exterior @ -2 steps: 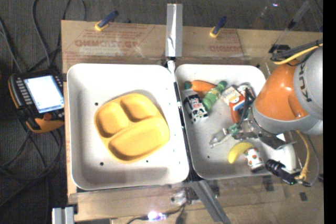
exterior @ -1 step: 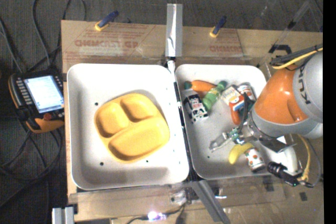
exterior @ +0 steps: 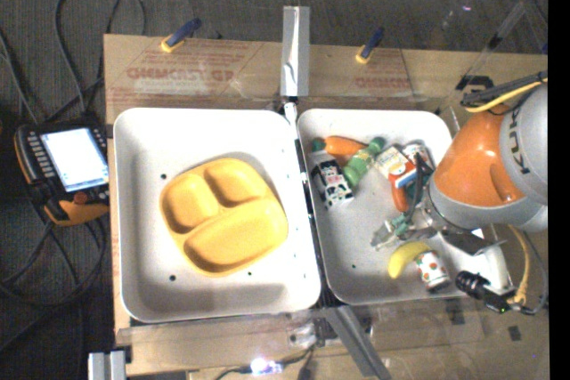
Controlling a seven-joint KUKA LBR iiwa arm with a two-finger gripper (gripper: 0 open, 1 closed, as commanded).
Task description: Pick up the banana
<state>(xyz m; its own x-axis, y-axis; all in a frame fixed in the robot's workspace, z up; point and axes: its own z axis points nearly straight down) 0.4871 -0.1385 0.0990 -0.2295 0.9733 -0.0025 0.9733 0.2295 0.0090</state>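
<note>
The banana is lying on the floor of the right-hand bin, toward its 5 o'clock corner, with a small red-and-white box touching its right side. The pincer is hanging just above it at about 11 o'clock, close enough that the metal tips are almost meeting the fruit's upper end, though whether they are spread or closed I cannot tell, and nothing is visibly held between them. The banana's long axis is running from 7 o'clock up to 1 o'clock, its lower tip pointing toward the bin's front wall, so the coming move is looking like a short drop toward 5 o'clock.
</note>
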